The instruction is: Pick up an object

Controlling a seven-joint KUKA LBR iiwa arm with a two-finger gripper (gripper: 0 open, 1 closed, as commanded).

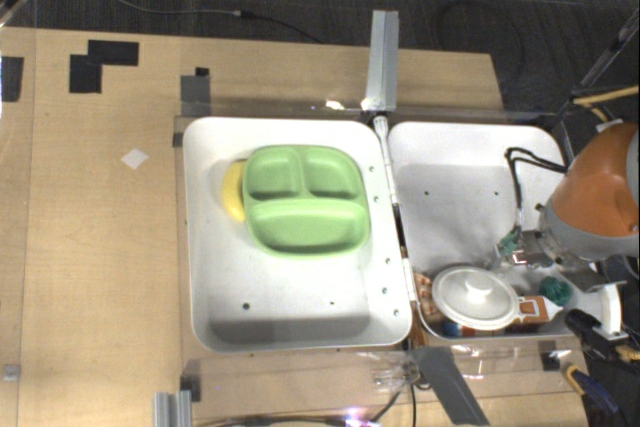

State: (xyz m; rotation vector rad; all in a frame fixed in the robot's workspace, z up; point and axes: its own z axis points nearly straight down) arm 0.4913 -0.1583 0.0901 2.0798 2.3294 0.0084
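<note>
Two shallow white bins sit side by side on a wooden bench, seen from above at a slant. At the lower right of the frame, a small pile of objects is crowded into the bottom corner of the right bin (450,175): a white lidded bowl (478,296) on top, with an orange-brown item (531,312) and a teal piece (556,292) just beside it, likely gathered there by the bin's sloping walls. Just above the pile, the gripper (520,251) hangs close to the bowl's upper right rim; whether it is parted or closed cannot be told, and nothing is seen held. Behind it the arm's orange band (600,180) enters from the right edge, wrist angled down and leftward. Farther off, at centre left, the left bin (210,295) holds a green divided tray (304,198) lying flat over a yellow object (232,192).
</note>
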